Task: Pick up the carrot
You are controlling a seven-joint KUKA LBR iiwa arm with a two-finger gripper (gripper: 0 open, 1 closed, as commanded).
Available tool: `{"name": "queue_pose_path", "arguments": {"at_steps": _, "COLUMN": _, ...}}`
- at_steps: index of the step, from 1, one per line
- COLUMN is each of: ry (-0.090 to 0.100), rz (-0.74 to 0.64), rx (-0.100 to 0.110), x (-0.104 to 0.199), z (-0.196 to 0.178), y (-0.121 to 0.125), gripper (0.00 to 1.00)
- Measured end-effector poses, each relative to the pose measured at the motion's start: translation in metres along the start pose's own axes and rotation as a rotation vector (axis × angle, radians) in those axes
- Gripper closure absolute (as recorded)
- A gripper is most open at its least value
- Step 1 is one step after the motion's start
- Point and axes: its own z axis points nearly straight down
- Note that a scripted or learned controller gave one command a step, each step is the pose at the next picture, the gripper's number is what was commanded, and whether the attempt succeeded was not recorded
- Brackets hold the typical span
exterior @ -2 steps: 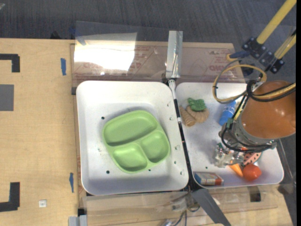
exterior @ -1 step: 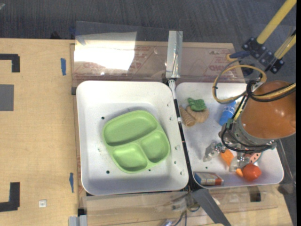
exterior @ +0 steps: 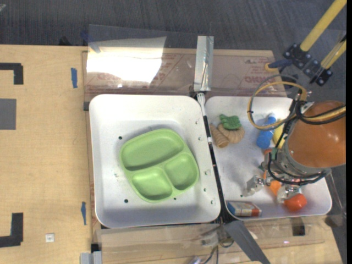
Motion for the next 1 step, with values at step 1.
{"name": "queue_pose_path", "arguments": {"at_steps": 1, "ry": -0.001, "rz": -0.264, "rx": 0.001, "x": 0.0138, "z": 0.0001, "y": -0.0048, "gripper": 0.0}}
